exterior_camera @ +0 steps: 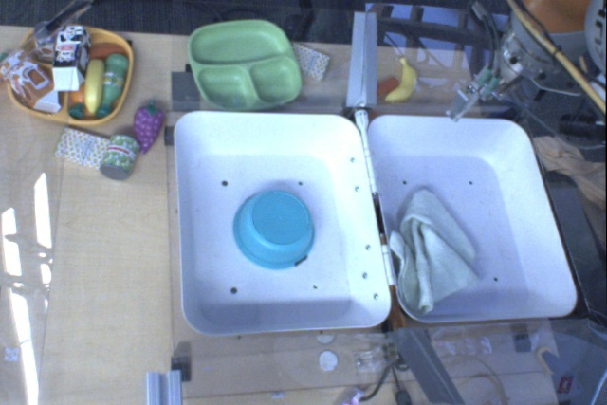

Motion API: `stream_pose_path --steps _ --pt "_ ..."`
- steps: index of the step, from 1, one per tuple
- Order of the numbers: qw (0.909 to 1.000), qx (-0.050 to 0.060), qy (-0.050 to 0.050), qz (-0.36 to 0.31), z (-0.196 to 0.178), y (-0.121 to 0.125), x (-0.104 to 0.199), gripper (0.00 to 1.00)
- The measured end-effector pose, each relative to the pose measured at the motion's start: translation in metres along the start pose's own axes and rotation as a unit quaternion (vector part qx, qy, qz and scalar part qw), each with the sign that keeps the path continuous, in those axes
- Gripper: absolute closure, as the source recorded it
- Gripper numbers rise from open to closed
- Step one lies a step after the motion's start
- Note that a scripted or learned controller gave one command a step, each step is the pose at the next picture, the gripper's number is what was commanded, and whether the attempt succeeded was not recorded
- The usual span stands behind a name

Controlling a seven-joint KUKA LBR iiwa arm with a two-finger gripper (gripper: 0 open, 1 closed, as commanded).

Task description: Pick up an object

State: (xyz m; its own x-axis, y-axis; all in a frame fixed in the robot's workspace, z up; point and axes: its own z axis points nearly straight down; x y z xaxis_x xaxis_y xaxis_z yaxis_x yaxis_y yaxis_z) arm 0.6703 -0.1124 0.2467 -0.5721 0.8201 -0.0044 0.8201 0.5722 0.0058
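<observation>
gripper (471,95) above right bin's far edge, state unclear | towel (434,247): soft, light, pinch raised fold | bowl (274,229): stiff, slippery, inverted

The bench (104,280) bears two white bins (275,223), a green tray (244,64) and a yellow bowl (71,76).

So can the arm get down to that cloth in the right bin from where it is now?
Probably yes: the cloth lies uncovered in the right bin, nothing on top, and the gripper hangs above that bin's far edge.
</observation>
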Motion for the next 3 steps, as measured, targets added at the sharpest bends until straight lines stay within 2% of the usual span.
stream_pose_path --steps 1,2,3 --pt "1.0 -0.003 -0.002 -0.002 -0.012 0.003 0.0 1.0" --pt "0.9993 0.0 0.0 0.037 0.006 0.003 0.004 1.0" --pt "0.9998 0.001 0.0 -0.022 -0.002 -0.011 -0.011 1.0"
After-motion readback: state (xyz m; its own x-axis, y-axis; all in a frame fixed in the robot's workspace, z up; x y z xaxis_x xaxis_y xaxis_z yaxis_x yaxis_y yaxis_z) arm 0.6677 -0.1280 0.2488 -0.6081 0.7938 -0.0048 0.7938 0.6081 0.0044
